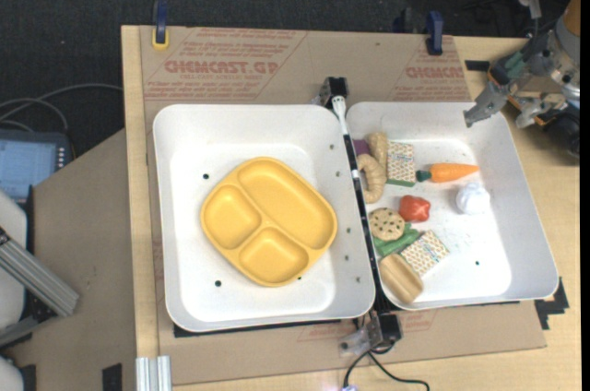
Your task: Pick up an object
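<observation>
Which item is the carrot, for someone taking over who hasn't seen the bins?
Look in the right-hand bin, the one crowded with toy food, not the one holding the yellow divided plate. Near its far middle lies the carrot, on its side. It alone is long, tapered and orange with a green stub, just above the red tomato.

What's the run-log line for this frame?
gripper above right bin's far edge | holding nothing | carrot, tomato in bin | yellow plate left bin

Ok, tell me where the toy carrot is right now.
The toy carrot lies in the right bin, toward its far side, pointing right. A checkered cracker sits just left of it, and a red tomato lies just nearer the camera.
</observation>
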